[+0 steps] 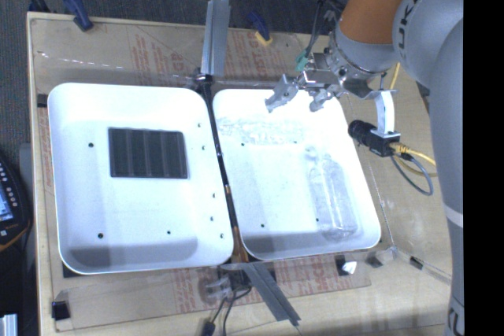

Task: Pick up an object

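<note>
Your clear plastic bottle (329, 197) lies along the right side of the right bin (260, 244), well apart from the gripper (298, 97), which hangs spread and holding nothing over that bin's far edge. The bottle's transparent outline is hard to trace.

**Two bins, side by side on the bench**

The left bin (71, 169) and the right bin (260, 224) sit edge to edge on the bench (102, 51), with a metal bar (215, 31) rising behind their shared edge. A ribbed panel (148, 153) lies in the left bin, toward its back. A clear bottle (331, 197) lies in the right bin, along its right side. The gripper (299, 97) hangs over the back edge of the right bin, behind the bottle and apart from it. Clamps (77, 10) sit at the bench's back edge.
</note>
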`<state>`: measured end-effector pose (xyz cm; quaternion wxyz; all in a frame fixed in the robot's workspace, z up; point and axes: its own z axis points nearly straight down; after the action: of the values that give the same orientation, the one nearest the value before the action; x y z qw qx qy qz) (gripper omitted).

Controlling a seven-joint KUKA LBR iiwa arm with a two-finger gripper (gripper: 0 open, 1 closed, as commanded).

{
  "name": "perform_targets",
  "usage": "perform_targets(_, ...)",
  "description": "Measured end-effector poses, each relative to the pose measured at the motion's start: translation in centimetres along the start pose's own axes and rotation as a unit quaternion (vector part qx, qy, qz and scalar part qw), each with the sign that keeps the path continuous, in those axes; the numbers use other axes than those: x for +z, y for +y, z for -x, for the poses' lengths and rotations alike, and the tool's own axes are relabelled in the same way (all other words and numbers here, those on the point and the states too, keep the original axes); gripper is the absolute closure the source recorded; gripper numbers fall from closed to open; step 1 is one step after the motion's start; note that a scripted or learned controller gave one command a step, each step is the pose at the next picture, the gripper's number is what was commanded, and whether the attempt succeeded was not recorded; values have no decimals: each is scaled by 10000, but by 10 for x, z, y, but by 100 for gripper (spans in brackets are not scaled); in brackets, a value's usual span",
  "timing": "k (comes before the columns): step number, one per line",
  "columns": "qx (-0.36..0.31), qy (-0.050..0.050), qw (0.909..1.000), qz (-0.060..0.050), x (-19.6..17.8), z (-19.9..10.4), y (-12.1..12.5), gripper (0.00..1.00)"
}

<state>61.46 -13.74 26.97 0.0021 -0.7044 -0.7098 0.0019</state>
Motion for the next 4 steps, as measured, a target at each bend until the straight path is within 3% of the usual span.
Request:
perform_targets(1,1666,3,9860,-9,77,-20,-69,0)
perform_targets(2,1583,3,9874,20,14,32,-62,0)
perform_targets(3,-91,-6,10000,24,26,59,-10,0)
perform_targets(4,219,0,9998,25,-35,72,-80,0)
